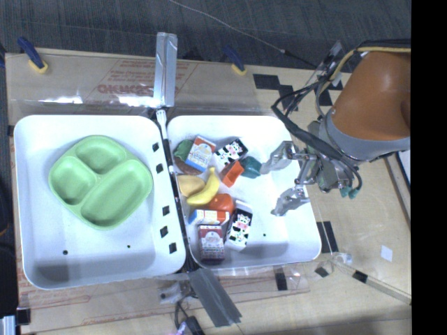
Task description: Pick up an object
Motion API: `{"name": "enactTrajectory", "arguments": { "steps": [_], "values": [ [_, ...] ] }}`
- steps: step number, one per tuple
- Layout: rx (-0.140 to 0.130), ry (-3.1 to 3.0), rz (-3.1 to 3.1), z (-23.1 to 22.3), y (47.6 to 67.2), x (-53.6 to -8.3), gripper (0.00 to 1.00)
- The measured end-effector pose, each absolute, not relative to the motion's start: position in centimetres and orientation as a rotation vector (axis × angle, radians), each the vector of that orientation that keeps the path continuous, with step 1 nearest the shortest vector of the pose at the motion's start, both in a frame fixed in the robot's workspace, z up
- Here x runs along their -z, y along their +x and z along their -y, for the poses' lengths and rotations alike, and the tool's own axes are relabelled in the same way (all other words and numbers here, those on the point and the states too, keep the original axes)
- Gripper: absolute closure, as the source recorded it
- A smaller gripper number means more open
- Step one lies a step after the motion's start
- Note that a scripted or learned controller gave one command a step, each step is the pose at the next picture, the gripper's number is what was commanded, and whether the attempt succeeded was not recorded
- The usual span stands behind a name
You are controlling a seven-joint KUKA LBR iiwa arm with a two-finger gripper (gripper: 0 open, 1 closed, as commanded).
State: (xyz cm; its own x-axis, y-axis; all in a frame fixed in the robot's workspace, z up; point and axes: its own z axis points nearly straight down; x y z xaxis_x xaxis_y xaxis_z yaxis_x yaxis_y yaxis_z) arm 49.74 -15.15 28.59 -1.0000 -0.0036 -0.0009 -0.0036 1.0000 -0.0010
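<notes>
Tool hangs over right bin, fingers spread, nothing between them; bare floor beneath. Targets heaped at bin's left: banana, cartons, within short reach. Green plate in left bin.

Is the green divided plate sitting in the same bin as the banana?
No. The green divided plate lies in the left bin, while the banana lies among the clutter in the right bin.

Plate in left bin, banana among cartons, right bin
</notes>
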Motion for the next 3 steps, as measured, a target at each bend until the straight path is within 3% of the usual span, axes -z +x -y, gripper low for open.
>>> {"name": "enactTrajectory", "arguments": {
  "steps": [1, 2, 3],
  "values": [
    [-0.005, -0.076, -3.149, 12.1, 54.6, -14.5, 0.00],
    [0.001, 0.057, -3.139, 10.5, 55.9, -11.4, 0.00],
    [0.000, 0.011, -3.140, 9.2, 55.1, -9.3, 0.00]
  ]
}}
